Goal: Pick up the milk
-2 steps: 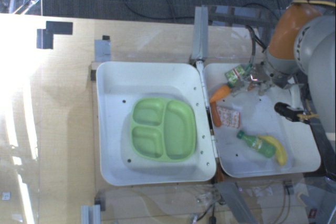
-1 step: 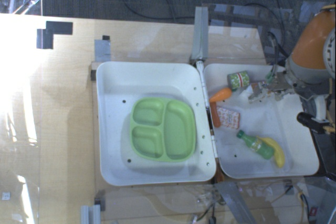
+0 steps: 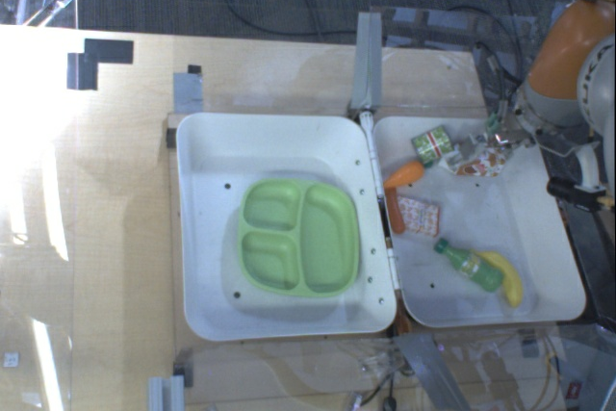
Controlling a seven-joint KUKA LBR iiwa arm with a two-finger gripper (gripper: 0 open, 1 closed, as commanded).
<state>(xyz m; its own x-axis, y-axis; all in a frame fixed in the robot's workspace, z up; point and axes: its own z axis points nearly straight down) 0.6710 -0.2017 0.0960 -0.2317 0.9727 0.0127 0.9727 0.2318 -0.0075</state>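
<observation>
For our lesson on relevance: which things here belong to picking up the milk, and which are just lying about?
Job: gripper; milk, likely the red-and-white carton beside it.
Lying about: can, carrot, red packet, green bottle, banana, green plate.

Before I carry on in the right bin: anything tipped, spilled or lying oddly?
No spill. All items in the right bin lie on their sides: the green bottle touches the banana, and the carrot rests against the divider. The green tray sits flat.
</observation>
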